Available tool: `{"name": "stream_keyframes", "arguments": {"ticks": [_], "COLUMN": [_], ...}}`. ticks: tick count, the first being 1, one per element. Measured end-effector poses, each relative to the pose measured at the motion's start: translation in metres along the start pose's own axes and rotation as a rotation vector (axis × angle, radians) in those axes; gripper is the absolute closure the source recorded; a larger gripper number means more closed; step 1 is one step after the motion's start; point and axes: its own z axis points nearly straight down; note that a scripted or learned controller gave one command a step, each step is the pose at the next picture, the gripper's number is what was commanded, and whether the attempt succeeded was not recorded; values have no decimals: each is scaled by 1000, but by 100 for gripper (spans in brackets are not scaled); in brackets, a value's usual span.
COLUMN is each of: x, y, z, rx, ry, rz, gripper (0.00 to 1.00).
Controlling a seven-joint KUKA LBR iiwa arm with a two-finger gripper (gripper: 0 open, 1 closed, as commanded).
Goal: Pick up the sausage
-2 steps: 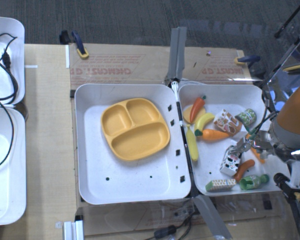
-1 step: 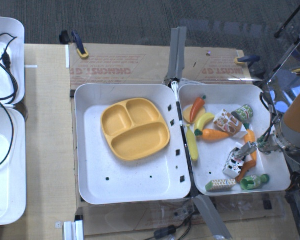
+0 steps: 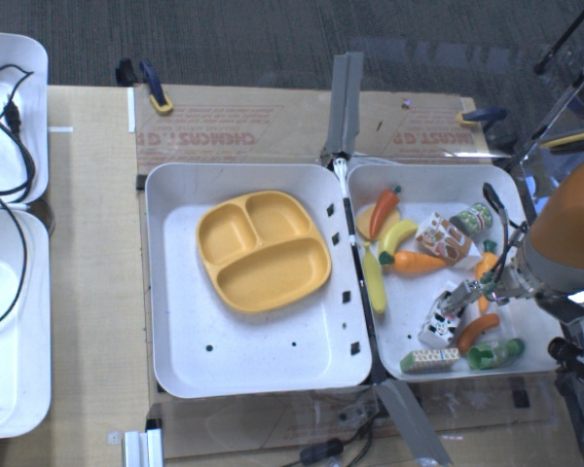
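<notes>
The sausage (image 3: 478, 330), a short orange-red link, lies at the front right of the right bin (image 3: 406, 195). My gripper (image 3: 449, 309) hangs low over the bin floor just left of the sausage and slightly behind it, above a small white and dark item (image 3: 434, 333). The arm's orange band (image 3: 570, 224) rises at the right edge. Nothing is visibly held.
The right bin also holds a red chili (image 3: 383, 212), banana (image 3: 398, 236), carrot (image 3: 419, 261), yellow corn (image 3: 374, 281), sandwich piece (image 3: 444, 240), green can (image 3: 474, 219), green vegetable (image 3: 495, 354) and a small box (image 3: 430, 360). A yellow divided plate (image 3: 263, 251) lies in the left bin (image 3: 175, 309).
</notes>
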Motion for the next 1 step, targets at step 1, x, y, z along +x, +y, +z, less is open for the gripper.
{"name": "stream_keyframes", "arguments": {"ticks": [1], "x": [0], "y": [1], "z": [0], "rx": [-2], "ry": [-1], "rz": [-43], "gripper": [0]}}
